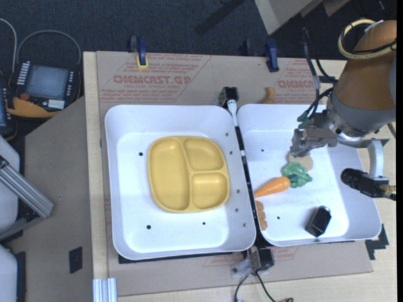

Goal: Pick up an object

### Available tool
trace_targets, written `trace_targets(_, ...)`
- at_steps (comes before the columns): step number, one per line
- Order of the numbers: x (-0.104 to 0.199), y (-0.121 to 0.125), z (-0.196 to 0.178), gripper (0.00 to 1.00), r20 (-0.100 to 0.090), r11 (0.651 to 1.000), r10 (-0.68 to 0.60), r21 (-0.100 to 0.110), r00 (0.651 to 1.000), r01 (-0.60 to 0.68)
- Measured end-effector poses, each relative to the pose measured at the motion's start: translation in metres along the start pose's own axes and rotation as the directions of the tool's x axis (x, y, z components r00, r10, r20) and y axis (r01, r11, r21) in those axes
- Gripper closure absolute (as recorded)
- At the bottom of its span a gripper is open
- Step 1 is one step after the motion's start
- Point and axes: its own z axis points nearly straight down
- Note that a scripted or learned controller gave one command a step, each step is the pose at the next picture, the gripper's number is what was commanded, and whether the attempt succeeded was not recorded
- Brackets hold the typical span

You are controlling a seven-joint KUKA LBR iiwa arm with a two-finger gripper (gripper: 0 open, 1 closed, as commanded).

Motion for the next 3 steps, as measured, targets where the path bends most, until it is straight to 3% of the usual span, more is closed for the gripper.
trace_targets(1,0.051,0.024,0.010,1.00,0.000,1.000,0.001,-0.001,1.000,-0.001)
trace_targets(3,0.157,0.060,-0.007,1.00,-0.001,1.000,0.001,-0.002,1.000,-0.001)
